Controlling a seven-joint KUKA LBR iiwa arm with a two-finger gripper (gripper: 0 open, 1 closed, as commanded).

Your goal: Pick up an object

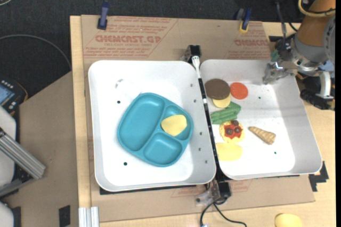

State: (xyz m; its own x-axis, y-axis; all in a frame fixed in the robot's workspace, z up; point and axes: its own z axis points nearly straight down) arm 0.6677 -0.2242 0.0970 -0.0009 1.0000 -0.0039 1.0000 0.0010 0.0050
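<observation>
- The pickable things lie clustered in the left half of the right bin (298, 130): a brown disc (217, 87) resting on a pale yellow piece, an orange-red round slice (239, 91) touching it, a green bean-like pod (225, 113) just below, a small pizza-like piece with dark dots (232, 130), a tan cone (262, 135) to its right, and a flat yellow piece (229, 152) at the bottom.
- Risk: the items touch or overlap, so a descent into the cluster may well pinch two at once or nudge one aside; the thin flat pieces probably offer little edge to close on.
- Risk: the cluster sits close to the bin's left wall, so a finger could strike that wall or the divider between the bins.
- The cone lies apart from the rest and looks the safest target.
- The left bin (106, 162) holds a teal divided tray (146, 127) with a yellow lump (174, 124) in its upper right compartment; its rim could block a low approach.
- The gripper (273, 71) hangs over the right bin's upper right corner, well apart from the cluster, with nothing between its tips; how wide it stands I cannot tell.
- The grey arm, with its orange band (317, 1), reaches in from the right.
</observation>
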